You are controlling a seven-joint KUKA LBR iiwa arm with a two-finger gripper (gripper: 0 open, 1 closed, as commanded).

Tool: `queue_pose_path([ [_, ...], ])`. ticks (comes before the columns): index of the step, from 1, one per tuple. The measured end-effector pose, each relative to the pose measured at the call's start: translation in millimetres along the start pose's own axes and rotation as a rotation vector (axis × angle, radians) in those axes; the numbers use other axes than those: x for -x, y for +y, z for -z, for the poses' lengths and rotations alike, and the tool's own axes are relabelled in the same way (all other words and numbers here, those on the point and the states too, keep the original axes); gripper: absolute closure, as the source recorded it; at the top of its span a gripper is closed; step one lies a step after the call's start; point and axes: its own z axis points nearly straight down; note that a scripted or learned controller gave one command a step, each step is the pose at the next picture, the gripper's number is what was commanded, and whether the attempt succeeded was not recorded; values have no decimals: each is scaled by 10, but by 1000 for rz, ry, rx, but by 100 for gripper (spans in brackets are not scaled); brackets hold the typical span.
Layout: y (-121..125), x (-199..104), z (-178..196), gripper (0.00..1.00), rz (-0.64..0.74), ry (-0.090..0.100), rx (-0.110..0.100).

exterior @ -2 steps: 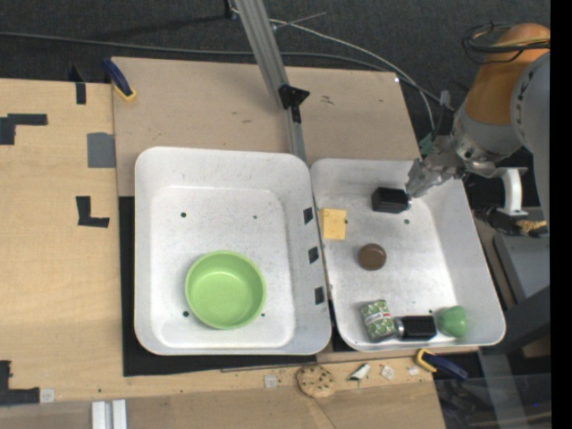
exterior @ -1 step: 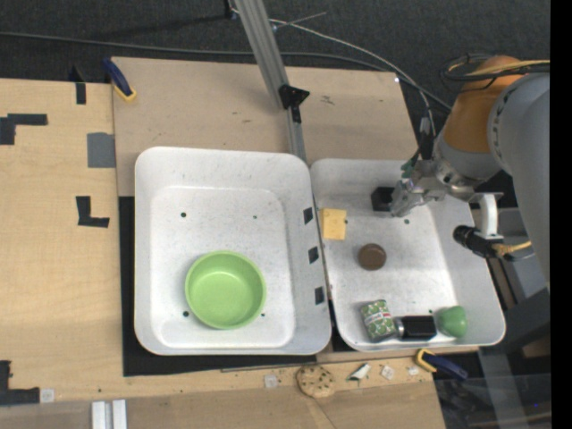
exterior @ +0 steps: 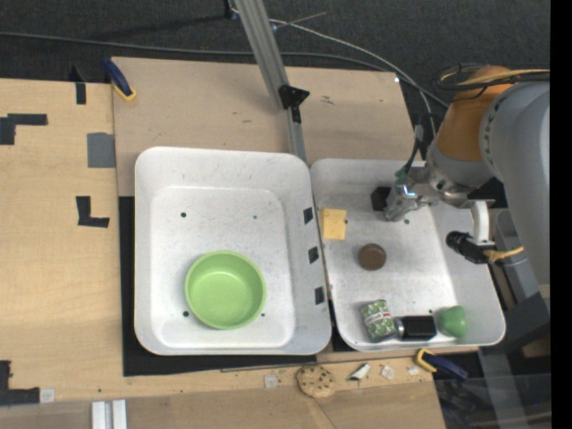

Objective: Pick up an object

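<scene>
We judge that the reach is in hand, not yet the grasp: the gripper [exterior: 399,202] hangs low over the upper part of the right bin [exterior: 353,172], and we see nothing between its tips — whether it is spread or pressed together, we cannot tell.

The nearest objects are the brown round piece [exterior: 372,256] and the yellow block [exterior: 334,223] at the bin's left wall. The next move calls for centring over one of them before descending.

The green patterned packet [exterior: 378,320] bears print, but it is too small to read
</scene>
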Motion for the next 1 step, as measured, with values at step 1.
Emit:
queue_pose_path([
  [1,-4,-7,98,100,1,0,-1],
])
